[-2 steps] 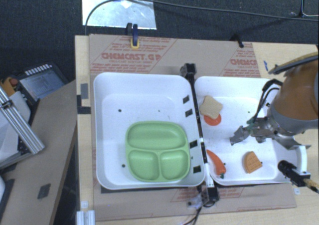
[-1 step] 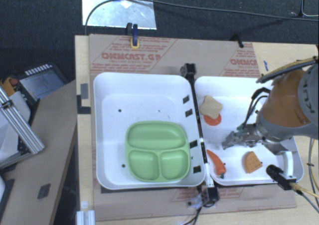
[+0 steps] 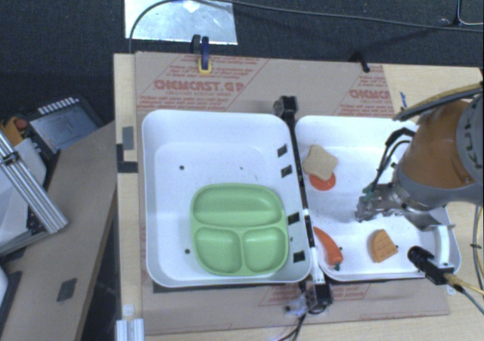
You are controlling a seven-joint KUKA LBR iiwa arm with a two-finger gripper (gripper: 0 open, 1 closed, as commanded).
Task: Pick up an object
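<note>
We see two white bins side by side on the bench. The left bin (image 3: 162,181) fills the middle of the frame and holds a green divided tray (image 3: 238,227), which lies flat in its lower half with one long compartment above two smaller ones. The right bin (image 3: 344,131) sits in the right half of the frame.

In the right bin we find four loose things. A tan bread-like piece (image 3: 320,160) lies near the bin's upper left, overlapping a small red-orange disc (image 3: 323,182) just below it. An orange carrot-like piece (image 3: 328,246) with a green tip lies at the lower left, close to the wall between the bins. An orange-brown cracker-like piece (image 3: 382,245) lies toward the lower right.

The arm (image 3: 442,158) enters from the right edge of the frame, its orange band showing above the grey wrist. The gripper (image 3: 367,206) sits low in the middle of the right bin, above and just left of the cracker-like piece and apart from it. We cannot tell how it is set; it is too small and dark to read.
</note>
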